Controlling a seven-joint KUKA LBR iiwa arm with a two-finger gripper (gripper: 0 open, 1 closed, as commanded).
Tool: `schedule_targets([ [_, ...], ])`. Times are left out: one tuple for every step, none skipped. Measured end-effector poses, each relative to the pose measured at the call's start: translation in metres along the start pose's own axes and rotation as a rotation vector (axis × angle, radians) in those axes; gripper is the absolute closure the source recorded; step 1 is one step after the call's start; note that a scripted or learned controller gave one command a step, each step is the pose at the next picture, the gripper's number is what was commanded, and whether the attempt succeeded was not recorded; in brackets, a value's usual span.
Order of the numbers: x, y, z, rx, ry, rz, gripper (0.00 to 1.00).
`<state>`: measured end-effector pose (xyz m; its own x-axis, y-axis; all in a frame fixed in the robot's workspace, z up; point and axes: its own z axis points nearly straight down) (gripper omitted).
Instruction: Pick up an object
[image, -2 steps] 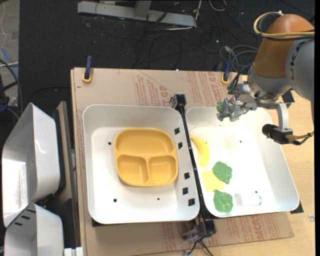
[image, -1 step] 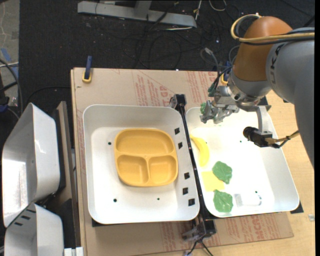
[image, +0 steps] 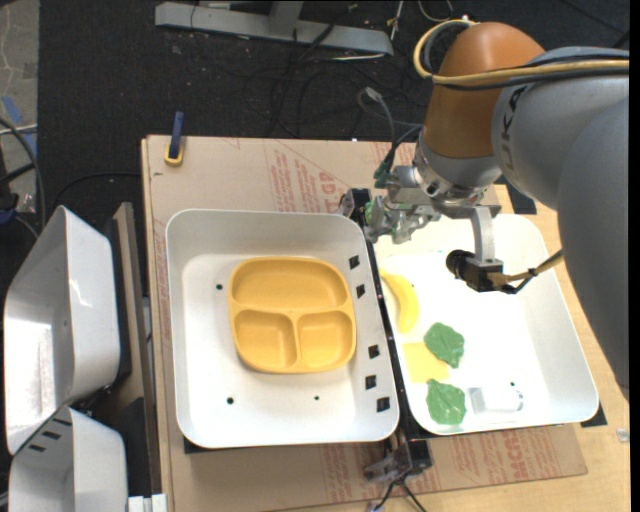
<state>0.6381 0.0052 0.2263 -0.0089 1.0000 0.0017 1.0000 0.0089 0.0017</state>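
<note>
Two white bins stand side by side on the tabletop (image: 260, 170). The left bin (image: 195, 260) holds a yellow divided tray (image: 295, 313). In the right bin (image: 550, 310) lie a yellow banana (image: 403, 300), a flat yellow piece (image: 425, 362), a green piece (image: 445, 343), a nearer green piece (image: 446, 402) and a small white item (image: 497, 400). The jaws hang over the right bin's far left corner; whether they are open or hold anything cannot be told.

Grey arm (image: 575, 120) with a rounded orange band (image: 480, 75).
</note>
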Motion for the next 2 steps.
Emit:
schedule_targets([
  [0.047, -0.009, -0.009, 0.001, -0.001, 0.001, 1.0],
  [0.091, -0.01, -0.006, 0.001, -0.001, 0.001, 1.0],
])
